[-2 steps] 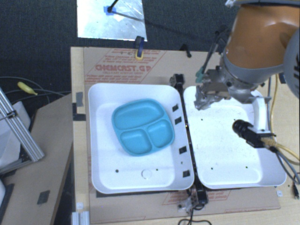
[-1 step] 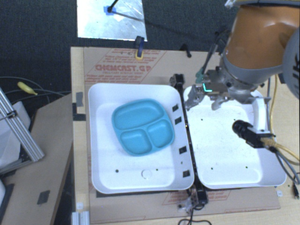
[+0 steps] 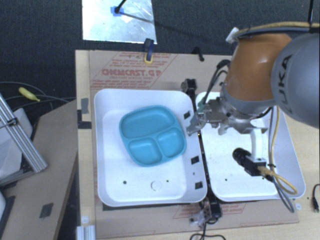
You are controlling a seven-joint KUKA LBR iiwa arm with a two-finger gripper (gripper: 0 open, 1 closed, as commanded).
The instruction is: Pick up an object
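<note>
A blue divided plate (image 3: 151, 134) with three compartments lies flat in the middle of the left bin (image 3: 111, 184). The arm's orange band (image 3: 257, 59) and grey wrist hang over the right bin (image 3: 225, 184), near the bin's far left part. The gripper (image 3: 235, 126) sits beneath the wrist, mostly hidden by it, just right of the divider between the bins. It is apart from the plate, and I see nothing held in it.
Both bins rest on a cardboard sheet (image 3: 135, 71) on the bench. A black connector with a yellow cable (image 3: 252, 165) hangs off the arm over the right bin. A shiny foil sheet (image 3: 119, 11) lies beyond the bins. An aluminium frame (image 3: 20, 139) stands at the left.
</note>
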